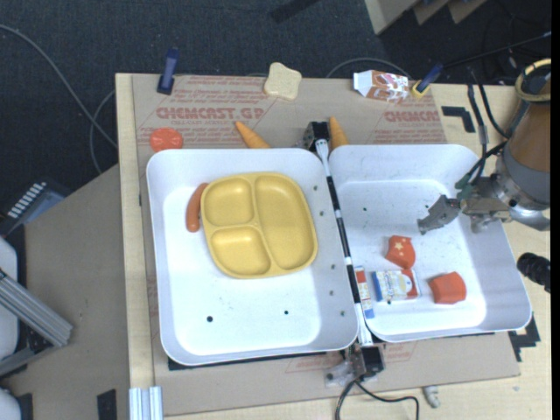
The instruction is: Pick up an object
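Observation:
In the right bin (490, 322) lie three objects: a red strawberry-like piece (401, 251), a small white and blue packet (390, 285), and an orange-red block (447, 288). My gripper (437, 216) hangs over the middle of this bin, reaching in from the right, up and to the right of the strawberry piece. Nothing shows in its grasp. The left bin (262, 331) holds a yellow divided plate (259, 224), with a red sausage (193, 209) beside the plate's left edge.
Behind the bins on the cardboard lie a bread slice (282, 80), a carrot (251, 135), an orange disc (164, 138), a blue clip (167, 70) and a small carton (382, 84). A black hinge strip (337, 226) separates the bins. Cables run at the right.

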